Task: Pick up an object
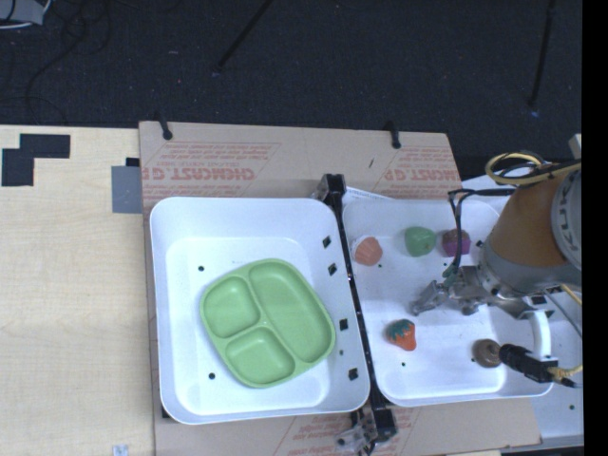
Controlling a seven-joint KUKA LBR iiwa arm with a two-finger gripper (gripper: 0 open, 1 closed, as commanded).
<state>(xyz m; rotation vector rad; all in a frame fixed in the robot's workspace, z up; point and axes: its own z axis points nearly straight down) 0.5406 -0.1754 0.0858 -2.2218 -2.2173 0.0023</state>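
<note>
In the right bin (427,378) lie several small objects: a peach-coloured one (368,250) at the upper left, a green one (419,240), a purple one (455,242), a red-orange strawberry-like one (402,333) and a brown round one (487,352) near the front right. My gripper (429,299) reaches in from the right and hovers low over the bin's middle, between the green object and the strawberry-like one. Its fingers look spread, and nothing shows between them.
The left bin (180,255) holds a green divided plate (267,322). A black divider (348,293) runs between the bins. The arm's orange band and grey body (537,236) cover the right bin's right side. Cardboard (285,164) lies under both bins.
</note>
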